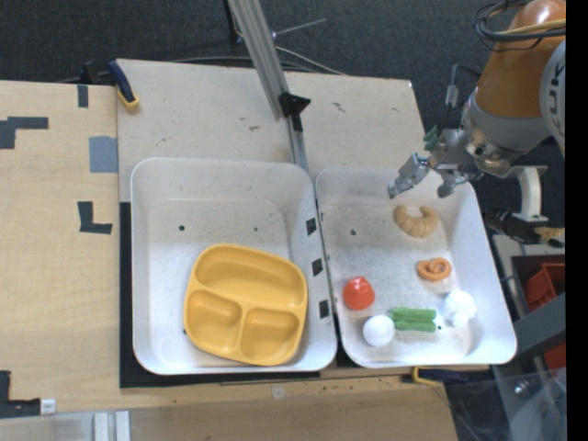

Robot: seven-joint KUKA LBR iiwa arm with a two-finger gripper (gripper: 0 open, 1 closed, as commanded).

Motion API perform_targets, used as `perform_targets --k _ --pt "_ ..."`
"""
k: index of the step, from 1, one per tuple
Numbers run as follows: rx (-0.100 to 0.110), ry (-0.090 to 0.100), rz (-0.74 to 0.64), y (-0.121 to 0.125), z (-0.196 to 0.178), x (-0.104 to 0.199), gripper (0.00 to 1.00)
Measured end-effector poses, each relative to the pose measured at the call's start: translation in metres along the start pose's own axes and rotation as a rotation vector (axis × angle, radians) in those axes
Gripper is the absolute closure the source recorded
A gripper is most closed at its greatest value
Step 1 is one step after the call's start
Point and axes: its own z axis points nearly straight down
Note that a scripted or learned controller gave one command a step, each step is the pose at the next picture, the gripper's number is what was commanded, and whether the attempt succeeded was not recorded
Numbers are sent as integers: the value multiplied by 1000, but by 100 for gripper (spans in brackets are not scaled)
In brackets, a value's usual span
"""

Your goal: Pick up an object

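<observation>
gripper (428, 178) hovering over the right white bin's (491, 274) upper edge, its two fingers spread apart, gripping nothing | tan croissant-shaped pastry (416, 220) lying just below the gripper, apart from it | orange ring pretzel (434, 269), red round fruit (358, 293), green pod (412, 319) and white ball (378, 330) lying nearer the bin's front | yellow sectioned plastic tray (245, 303) sitting in the left white bin (156, 246)

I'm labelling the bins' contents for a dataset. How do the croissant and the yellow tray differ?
The croissant is small, tan and curved; the yellow tray is far larger, bright yellow and flat with three compartments. The croissant lies in the right bin, just below the gripper; the tray lies in the left bin, far from it. Both rest untouched on a bin floor.
</observation>
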Motion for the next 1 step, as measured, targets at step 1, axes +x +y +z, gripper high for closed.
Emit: perform_targets --k 1 --pt "0 0 0 0 0 0 0"
